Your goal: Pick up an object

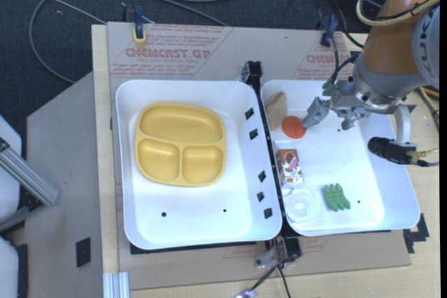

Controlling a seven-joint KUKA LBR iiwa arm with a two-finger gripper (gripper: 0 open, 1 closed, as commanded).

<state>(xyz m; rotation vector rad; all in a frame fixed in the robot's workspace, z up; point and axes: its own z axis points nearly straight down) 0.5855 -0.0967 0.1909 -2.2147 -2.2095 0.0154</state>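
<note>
The desk point(174, 59) holds two white bins side by side. The left bin point(140, 220) has a yellow tray point(181, 143) with three parts, lying flat near the bin's far left corner. It is big and wide, so it looks hard to grab.

The right bin point(377, 192) holds the small things, and that is where the arm point(398, 31) reaches. The end effector point(316, 113) hangs low over the bin's far left part, tipped toward an orange disc point(293, 126) that lies just beside its tip. I think the disc is the thing it wants to pick up. I cannot tell how the end effector is set, and nothing shows held in it.

The disc is round, flat and bright orange. A tan block point(276, 107) leans at the bin's left wall, close behind it. Nearer the front lie a small card point(289, 167), a clear lid point(300, 206) and a green toy point(336, 197), well apart from the disc
</note>
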